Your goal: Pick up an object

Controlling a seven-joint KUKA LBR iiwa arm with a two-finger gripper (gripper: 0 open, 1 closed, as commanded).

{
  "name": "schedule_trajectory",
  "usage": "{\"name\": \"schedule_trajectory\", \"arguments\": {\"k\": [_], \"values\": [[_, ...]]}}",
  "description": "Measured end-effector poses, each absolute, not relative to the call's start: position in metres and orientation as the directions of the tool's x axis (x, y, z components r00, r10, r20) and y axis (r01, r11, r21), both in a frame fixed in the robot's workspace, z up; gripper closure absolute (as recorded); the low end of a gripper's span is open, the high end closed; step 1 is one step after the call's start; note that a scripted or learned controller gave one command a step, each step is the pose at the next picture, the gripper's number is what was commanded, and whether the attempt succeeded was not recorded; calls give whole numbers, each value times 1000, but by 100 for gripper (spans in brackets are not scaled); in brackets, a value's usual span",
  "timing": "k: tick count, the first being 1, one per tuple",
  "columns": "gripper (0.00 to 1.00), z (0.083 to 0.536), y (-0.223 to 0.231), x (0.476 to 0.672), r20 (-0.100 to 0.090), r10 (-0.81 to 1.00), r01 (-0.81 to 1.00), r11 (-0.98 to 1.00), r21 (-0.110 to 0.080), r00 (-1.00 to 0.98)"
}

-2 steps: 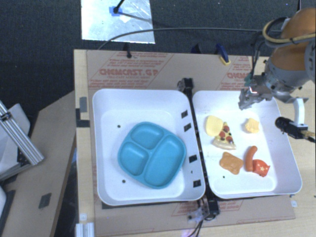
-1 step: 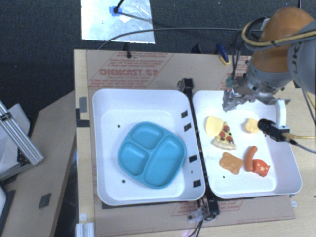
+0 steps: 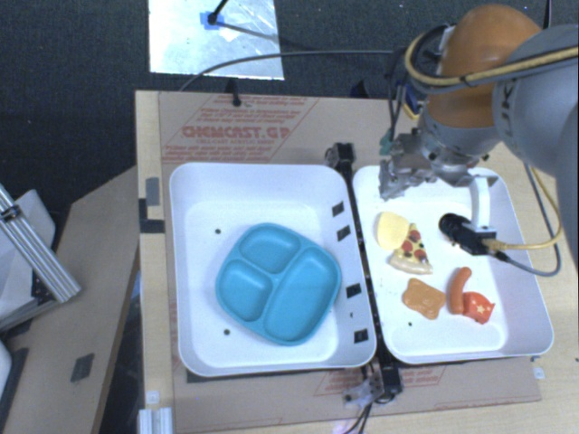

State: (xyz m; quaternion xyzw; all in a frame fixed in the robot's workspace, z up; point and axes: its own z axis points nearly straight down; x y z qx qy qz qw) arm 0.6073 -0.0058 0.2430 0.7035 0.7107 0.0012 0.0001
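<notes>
In the right bin lie a pale yellow round piece, a toy pizza slice, an orange-brown nugget and a red sausage-like toy. My gripper hangs over the bin's far left corner, just beyond the yellow piece. Nothing shows in its grasp. The grey arm with its orange band reaches in from the upper right.
The left bin holds a blue divided plate. A ridge with black clips separates the two bins. Cardboard lies under the bins, and a shiny sheet lies beyond them.
</notes>
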Motion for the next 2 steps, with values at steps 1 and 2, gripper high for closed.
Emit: {"name": "schedule_trajectory", "arguments": {"k": [1,2], "values": [[100,246,45,606,2,1000,1000,10,2,-10],[100,238,96,612,2,1000,1000,10,2,-10]]}}
